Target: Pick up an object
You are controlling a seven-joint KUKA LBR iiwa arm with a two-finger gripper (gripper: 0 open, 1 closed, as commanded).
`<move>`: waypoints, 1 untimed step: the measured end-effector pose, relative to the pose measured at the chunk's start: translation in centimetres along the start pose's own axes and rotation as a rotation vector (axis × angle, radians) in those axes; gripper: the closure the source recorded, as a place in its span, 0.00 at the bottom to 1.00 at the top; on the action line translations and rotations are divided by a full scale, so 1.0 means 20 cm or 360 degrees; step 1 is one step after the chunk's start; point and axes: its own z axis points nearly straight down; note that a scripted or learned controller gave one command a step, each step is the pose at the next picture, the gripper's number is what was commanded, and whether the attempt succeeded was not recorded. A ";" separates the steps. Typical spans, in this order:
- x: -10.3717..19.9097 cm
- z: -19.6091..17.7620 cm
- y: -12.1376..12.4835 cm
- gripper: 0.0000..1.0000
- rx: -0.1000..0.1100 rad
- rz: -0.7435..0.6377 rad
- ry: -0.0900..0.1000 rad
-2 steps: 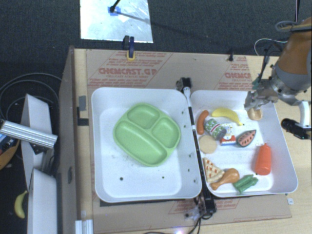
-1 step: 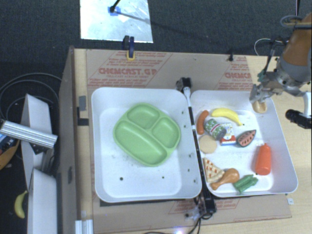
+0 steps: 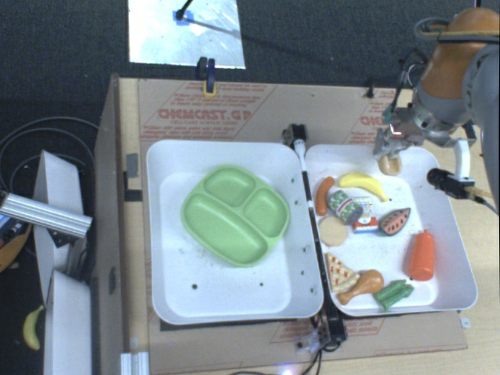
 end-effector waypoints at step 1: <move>0.19 -0.09 -0.36 1.00 0.0012 0.0012 0.0002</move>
